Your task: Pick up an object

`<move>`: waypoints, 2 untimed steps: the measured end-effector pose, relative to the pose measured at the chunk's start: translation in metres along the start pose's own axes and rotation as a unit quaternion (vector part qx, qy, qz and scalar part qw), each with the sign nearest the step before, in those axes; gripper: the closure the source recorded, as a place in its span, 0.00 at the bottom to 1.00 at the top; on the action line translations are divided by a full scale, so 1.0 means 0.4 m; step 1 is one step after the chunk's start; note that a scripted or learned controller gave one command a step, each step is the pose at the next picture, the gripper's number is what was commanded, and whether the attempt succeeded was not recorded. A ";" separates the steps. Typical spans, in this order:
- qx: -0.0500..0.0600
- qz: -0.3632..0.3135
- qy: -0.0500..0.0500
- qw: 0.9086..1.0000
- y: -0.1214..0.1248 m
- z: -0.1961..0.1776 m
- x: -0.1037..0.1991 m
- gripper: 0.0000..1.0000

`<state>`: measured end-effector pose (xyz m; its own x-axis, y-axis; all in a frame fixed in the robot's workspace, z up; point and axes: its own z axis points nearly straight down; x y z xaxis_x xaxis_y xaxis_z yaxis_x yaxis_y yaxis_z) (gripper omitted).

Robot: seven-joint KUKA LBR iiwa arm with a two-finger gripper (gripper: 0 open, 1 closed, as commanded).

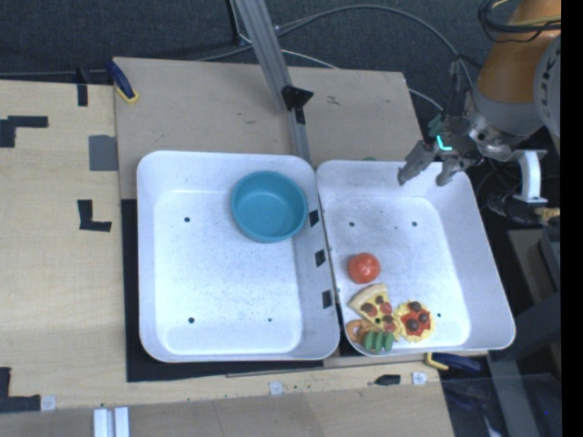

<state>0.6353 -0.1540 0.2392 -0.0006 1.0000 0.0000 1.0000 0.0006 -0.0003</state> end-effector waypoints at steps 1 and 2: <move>0.000 0.000 0.000 1.000 0.000 0.000 0.000 0.00; 0.002 0.000 0.000 1.000 -0.013 0.140 0.023 0.00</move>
